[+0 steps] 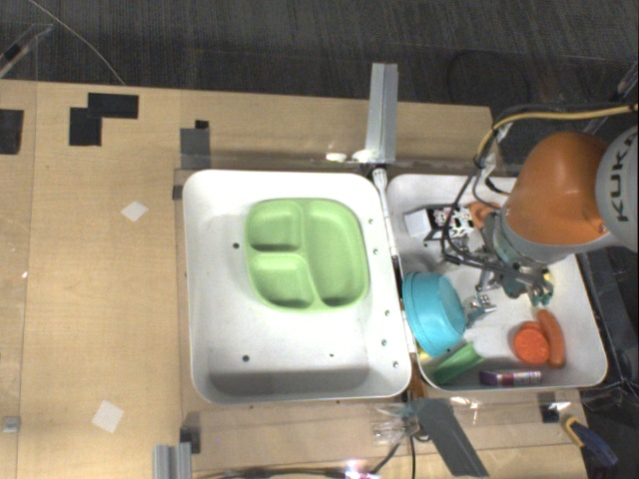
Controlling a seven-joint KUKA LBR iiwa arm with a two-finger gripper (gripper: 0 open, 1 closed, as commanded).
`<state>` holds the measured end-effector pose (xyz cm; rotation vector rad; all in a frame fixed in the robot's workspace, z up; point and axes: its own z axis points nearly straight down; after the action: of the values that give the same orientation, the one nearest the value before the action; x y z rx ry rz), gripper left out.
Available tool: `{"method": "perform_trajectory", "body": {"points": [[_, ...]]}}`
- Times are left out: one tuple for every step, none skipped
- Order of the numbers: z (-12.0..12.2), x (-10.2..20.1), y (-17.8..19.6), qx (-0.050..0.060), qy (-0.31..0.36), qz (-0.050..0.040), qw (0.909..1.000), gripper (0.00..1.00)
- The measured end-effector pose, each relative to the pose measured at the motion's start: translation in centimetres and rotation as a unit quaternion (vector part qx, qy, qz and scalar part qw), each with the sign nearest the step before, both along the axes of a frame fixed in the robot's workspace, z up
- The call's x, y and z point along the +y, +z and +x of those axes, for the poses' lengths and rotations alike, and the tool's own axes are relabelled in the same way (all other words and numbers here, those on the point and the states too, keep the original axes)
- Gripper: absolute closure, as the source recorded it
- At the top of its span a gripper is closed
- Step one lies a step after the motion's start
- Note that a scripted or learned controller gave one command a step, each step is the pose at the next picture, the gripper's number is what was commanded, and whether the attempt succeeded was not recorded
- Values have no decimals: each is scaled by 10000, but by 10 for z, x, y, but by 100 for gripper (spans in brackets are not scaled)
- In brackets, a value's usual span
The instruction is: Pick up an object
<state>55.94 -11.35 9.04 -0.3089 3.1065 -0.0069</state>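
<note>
Two shallow white bins are seen side by side on a wooden bench (pixel 90 297). The left bin (pixel 215 267) holds a light green divided tray (pixel 305 252), lying flat near the bin's middle, with three compartments visible.

The right bin (pixel 589 362) holds several small things. A turquoise bowl (pixel 432 312) is tilted against the bin's left wall. Just below it, a dark green object (pixel 454 364) is seen touching the bowl's lower edge. A slim purple marker-like item (pixel 509 376) lies along the near wall. An orange object (pixel 537 339), carrot-like in shape, rests near the bin's right side, apart from the bowl. A small black-and-white item (pixel 444 220) is noted toward the far part of the bin; its kind cannot be made out.

The arm is reached in from the right, its orange band (pixel 557 190) over the right bin. The gripper (pixel 491 292) is seen low in the bin, just beside the turquoise bowl's right rim and between bowl and orange object. How far it is open cannot be told, the tool being small and cluttered by cables; nothing is seen held in it.
</note>
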Motion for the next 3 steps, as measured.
{"method": "perform_trajectory", "body": {"points": [[53,-47,-2,32,-46,1,10000,0],[-8,-58,-1,29,-845,15,9964,0],[-66,-27,1,4,-1319,18,9913,0]]}}
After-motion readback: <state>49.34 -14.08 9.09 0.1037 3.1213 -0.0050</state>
